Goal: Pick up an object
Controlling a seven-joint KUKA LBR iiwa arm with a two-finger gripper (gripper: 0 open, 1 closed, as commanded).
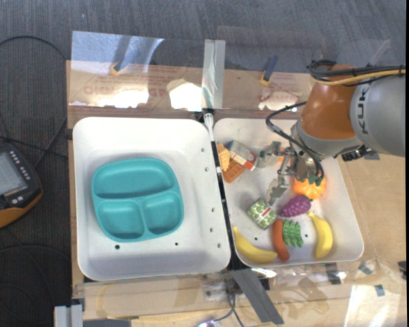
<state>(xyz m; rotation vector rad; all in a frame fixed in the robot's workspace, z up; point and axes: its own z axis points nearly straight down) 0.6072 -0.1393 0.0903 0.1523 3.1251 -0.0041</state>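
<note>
The right bin [341,203] holds several toy foods. Among them are a green and white box [262,214], purple grapes [295,206], an orange fruit [309,187], two bananas [253,250] [322,236], a red sausage [280,241] and a green piece [292,234]. An orange waffle [226,167] and a small carton [242,155] lie at the bin's left. My gripper [281,187] points down into the bin's middle, just above the green box and left of the orange fruit. It is too small to make out closely.
The left bin [191,142] carries a teal divided tray [136,197]. A ridge between the bins [218,182] runs top to bottom. The arm's orange band [330,111] hangs over the right bin's far edge. A handheld pendant [7,182] lies on the floor at the left.
</note>
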